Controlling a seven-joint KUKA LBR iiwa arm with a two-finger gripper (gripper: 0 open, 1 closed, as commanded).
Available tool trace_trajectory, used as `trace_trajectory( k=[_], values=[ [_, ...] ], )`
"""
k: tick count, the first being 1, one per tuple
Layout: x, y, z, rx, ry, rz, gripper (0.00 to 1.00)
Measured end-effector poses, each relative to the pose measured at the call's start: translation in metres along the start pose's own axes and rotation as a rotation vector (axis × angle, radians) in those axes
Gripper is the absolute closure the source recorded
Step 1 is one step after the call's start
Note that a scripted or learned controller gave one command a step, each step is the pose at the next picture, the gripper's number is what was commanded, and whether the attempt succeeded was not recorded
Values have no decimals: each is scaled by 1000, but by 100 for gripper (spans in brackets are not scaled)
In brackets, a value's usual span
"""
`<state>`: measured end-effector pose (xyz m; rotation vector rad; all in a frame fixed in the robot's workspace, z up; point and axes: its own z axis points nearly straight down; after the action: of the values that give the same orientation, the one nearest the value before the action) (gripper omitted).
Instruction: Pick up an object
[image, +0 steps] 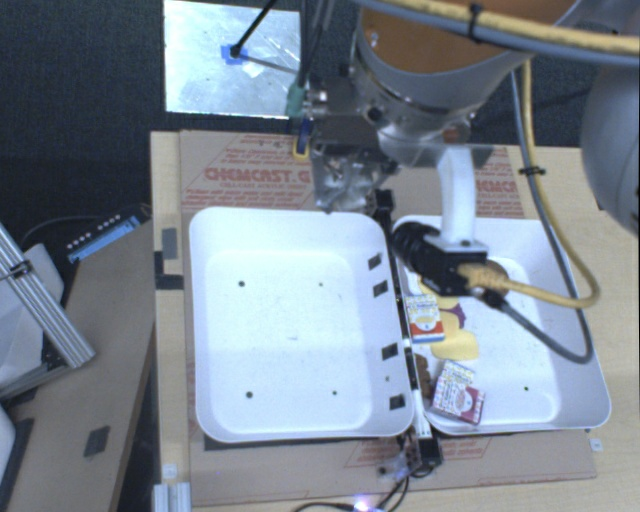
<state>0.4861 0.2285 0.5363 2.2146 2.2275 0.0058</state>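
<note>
The hand (345, 190) hangs at upper centre, above the left bin's (215, 300) far rim; its state cannot be told. Small cartons (457, 391) lie at the right bin's (560, 385) left edge, lower right of centre.

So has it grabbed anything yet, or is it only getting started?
Nothing looks picked up yet. The small boxes and a yellow piece lie in the right bin. The gripper sits at the left bin's far edge; the grasp and lift remain.
</note>
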Motion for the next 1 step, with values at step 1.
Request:
trace_trajectory(
  k=[1],
  values=[
    [-69,50,31,3,-5,12,100]
  ],
)
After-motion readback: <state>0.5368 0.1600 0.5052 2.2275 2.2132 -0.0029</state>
